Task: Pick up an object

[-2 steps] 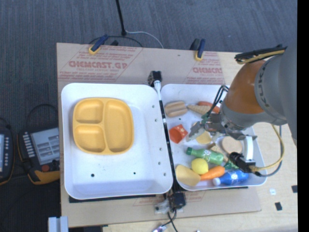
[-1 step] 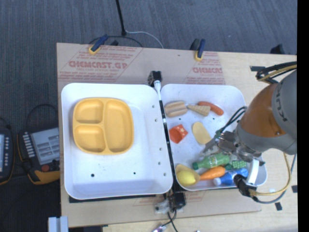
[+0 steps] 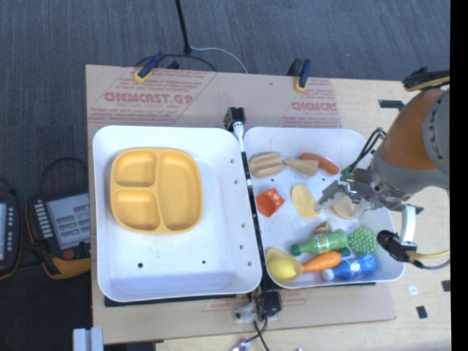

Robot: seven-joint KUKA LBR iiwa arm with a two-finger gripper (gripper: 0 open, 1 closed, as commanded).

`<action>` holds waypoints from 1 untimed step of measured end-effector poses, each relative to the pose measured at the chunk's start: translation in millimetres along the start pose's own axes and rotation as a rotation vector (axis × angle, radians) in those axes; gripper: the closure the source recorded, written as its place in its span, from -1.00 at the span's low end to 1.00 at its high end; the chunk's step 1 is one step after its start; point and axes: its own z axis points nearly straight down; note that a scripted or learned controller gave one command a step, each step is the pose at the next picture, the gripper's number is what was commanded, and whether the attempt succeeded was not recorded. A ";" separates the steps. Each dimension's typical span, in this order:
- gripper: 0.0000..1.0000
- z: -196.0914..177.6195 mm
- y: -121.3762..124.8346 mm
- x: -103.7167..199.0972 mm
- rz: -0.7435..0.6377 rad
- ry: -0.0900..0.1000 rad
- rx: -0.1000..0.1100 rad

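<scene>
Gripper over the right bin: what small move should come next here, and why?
Probably a short descent. The gripper hangs over the right bin with open fingers and nothing between them, between the pale yellow piece and the tan piece. Lowering onto the tan piece looks the likeliest way to a grasp.

The arm (image 3: 413, 148) comes in from the right, its grey and orange body bent down toward the left. At its end the gripper (image 3: 338, 194) is low and points to the left, with two dark fingers (image 3: 328, 193) spread apart and nothing between them.
</scene>
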 end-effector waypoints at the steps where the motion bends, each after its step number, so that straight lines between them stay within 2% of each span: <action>1: -1.00 31.7 49.1 -11.4 0.133 0.001 0.002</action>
